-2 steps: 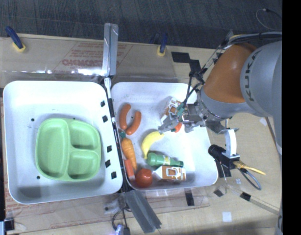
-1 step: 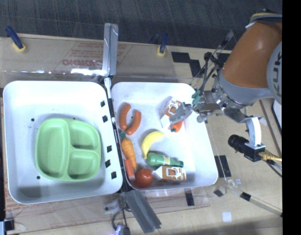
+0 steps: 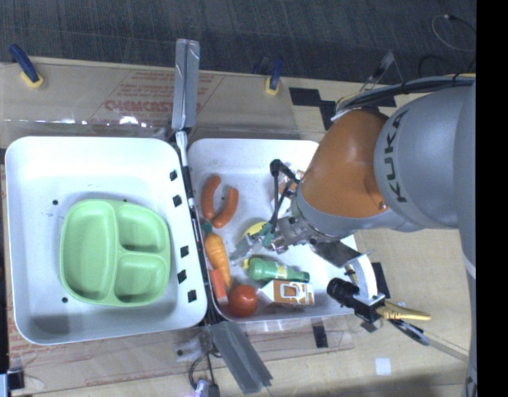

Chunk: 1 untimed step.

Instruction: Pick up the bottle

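Bench below holds 2 bins; my gripper (image 3: 262,236) hovers, its state I cannot tell. Just beneath lies the bottle (image 3: 275,268), probably light, rigid, slippery; I'd grasp mid-body.

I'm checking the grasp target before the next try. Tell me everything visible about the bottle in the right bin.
The bottle is small, green-bodied with a yellowish cap end, and looks like plastic. It lies on its side on the floor of the right bin, its length running roughly left to right in the camera view. A tomato sits just below its left end, an orange-labelled carton lies right beneath it, and a carrot lies to its left. The pincer is just above it; contact cannot be judged.
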### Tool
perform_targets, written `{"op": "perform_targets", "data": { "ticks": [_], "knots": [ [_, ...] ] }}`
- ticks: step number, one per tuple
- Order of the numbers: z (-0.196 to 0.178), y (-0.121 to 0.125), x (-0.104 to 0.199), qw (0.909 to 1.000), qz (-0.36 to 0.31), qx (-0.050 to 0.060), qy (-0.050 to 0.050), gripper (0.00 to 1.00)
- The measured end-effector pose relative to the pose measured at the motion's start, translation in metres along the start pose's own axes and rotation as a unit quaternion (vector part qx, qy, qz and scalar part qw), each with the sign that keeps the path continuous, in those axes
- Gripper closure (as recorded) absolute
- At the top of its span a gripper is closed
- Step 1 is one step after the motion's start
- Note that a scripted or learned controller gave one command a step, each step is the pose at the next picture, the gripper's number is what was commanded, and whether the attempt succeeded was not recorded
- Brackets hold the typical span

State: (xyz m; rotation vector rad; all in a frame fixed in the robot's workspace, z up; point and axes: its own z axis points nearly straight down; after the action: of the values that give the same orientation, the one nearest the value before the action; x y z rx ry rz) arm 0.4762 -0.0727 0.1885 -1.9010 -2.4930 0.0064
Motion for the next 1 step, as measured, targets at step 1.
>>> {"op": "perform_targets", "data": {
  "ticks": [1],
  "knots": [
    [-0.1089, -0.0132, -0.0487, 0.9915, 0.130, -0.002, -0.001, 0.00]
  ]
}}
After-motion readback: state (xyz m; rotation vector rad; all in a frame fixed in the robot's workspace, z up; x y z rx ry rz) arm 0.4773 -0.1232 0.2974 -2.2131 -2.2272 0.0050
